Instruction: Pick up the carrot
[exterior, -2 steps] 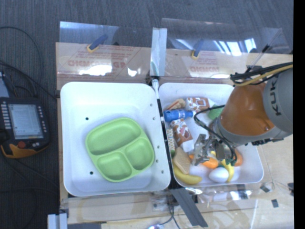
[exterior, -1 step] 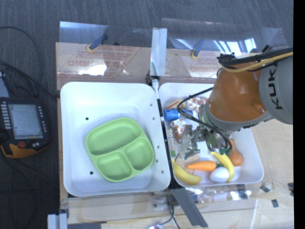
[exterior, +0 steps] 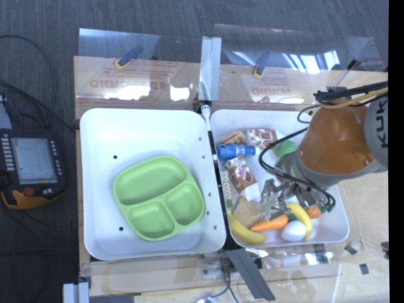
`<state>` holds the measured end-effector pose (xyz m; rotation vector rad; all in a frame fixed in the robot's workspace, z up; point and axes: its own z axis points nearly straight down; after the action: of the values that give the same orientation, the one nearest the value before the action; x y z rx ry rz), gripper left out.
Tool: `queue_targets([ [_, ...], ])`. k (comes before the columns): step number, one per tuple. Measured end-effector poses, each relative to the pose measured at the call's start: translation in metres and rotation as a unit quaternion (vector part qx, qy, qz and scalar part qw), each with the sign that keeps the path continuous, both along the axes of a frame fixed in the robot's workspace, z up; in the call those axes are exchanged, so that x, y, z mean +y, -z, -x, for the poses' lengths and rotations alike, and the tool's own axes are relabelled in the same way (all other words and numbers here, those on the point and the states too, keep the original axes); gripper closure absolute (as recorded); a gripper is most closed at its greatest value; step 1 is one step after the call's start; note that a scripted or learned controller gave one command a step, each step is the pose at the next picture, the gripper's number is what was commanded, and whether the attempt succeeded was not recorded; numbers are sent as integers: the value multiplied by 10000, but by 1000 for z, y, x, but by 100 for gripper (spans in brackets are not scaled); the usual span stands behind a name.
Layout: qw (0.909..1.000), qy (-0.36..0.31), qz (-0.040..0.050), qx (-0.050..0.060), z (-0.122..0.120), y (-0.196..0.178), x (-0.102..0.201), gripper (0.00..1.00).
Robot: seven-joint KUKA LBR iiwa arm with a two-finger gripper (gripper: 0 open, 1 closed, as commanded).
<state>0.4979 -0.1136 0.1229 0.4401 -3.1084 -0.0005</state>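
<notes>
Left bin (exterior: 101,131): shallow, white, holding one green divided plate (exterior: 159,197) with three compartments, lying near the bin's middle and turned at a slant.

Right bin (exterior: 338,229): shallow, white, crowded. Contents, upper part: a blue bottle (exterior: 236,151) lying on its side, a printed snack packet (exterior: 261,136) just right of it, a second packet (exterior: 242,174) below the bottle, a green round item (exterior: 286,148) partly under the arm. Contents, lower part: a yellow banana (exterior: 245,231) along the lower left corner, a slice of bread (exterior: 248,211) resting over it, a white egg (exterior: 293,231), a second yellow banana-like piece (exterior: 300,216) curving above the egg.

Carrot (exterior: 273,223): orange, lying roughly level in the lower middle of the right bin, between the banana and the egg, touching or nearly touching both.

Gripper (exterior: 273,197): metal, below the arm's orange band, low in the right bin, just above the carrot in the frame. Whether it is clenched or released cannot be told; nothing is visibly grasped.
</notes>
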Motion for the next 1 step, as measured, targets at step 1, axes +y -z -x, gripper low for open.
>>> queue_targets([
  [1,9981,-621,1,-42,6,-78,24,100],
])
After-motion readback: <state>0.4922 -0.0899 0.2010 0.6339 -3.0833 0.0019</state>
